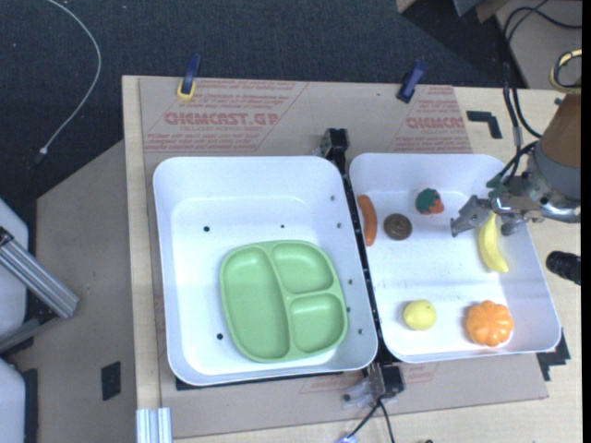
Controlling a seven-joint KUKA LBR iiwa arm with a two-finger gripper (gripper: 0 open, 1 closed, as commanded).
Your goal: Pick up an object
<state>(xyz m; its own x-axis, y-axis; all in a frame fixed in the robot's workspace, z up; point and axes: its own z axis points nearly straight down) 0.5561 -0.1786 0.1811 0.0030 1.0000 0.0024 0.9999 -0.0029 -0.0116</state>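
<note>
The right bin (443,169) holds several toy foods: a yellow banana (493,250), an orange pumpkin (488,323), a yellow lemon (420,315), a brown round piece (398,226), a green and red piece (428,201) and an orange carrot-like piece (367,220) against the left wall. My gripper (487,218) hovers over the bin's right side, just above the banana's top end. It is open, one dark finger splayed to the left and the other to the right, with nothing between them.
The left bin (185,201) holds a green divided plate (282,298). Black clips sit between the two bins at the back (334,142) and at the front (388,378). Cables run along the far right of the bench.
</note>
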